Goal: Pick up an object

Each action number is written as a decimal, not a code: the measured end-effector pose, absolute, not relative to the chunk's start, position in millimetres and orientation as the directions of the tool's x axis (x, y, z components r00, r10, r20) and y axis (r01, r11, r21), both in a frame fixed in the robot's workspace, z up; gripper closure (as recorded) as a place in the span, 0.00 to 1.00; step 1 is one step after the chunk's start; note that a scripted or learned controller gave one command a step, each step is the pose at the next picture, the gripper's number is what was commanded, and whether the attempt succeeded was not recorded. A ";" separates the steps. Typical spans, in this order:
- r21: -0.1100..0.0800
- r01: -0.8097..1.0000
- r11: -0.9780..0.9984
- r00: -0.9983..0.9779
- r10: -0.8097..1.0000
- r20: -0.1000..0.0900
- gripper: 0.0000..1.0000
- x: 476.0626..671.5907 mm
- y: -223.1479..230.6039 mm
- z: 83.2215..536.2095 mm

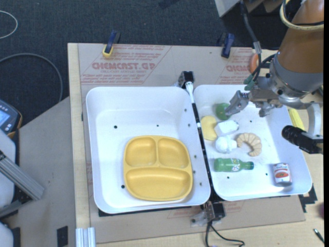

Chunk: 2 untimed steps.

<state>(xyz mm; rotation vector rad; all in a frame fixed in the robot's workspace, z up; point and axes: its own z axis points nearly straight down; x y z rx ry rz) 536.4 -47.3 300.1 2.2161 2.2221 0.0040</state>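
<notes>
Two White Bins and a Claw Over the Toys

Two white bins sat side by side on the worktop (154,60). The claw (252,104) hung over the right bin (293,181), near its far edge. Its two grey fingers (237,103) were spread wide apart, and nothing was between them. The grey arm (303,60) with its orange band rose up behind the claw, to the right.

Just below the left finger lay a green toy (222,110). It was right next to the fingertip, maybe touching it, but I could not tell for sure. A little lower than that sat a yellow toy (208,127) against the wall between the bins. Beside it lay a white block (227,126), and under that a white ball (224,144). These three were bunched close together.

Right below the claw, a bit nearer to us, lay a tan croissant (250,143). Farther down lay a green bottle (232,164) on its side. Down and to the right of the claw, well apart from it, stood a small red can (281,174) near the front corner of the bin.

Far to the left of the claw was the left bin (103,117). It held a yellow tray (158,168) with three parts. Clamps held the brown board at the back: a yellow one (109,46) and a blue one (226,45).
</notes>
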 end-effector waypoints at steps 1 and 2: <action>-0.006 1.000 0.003 -0.003 1.000 0.002 0.00 540.1 -17.6 270.5; 0.001 1.000 0.001 -0.001 1.000 0.000 1.00 540.9 -19.5 283.0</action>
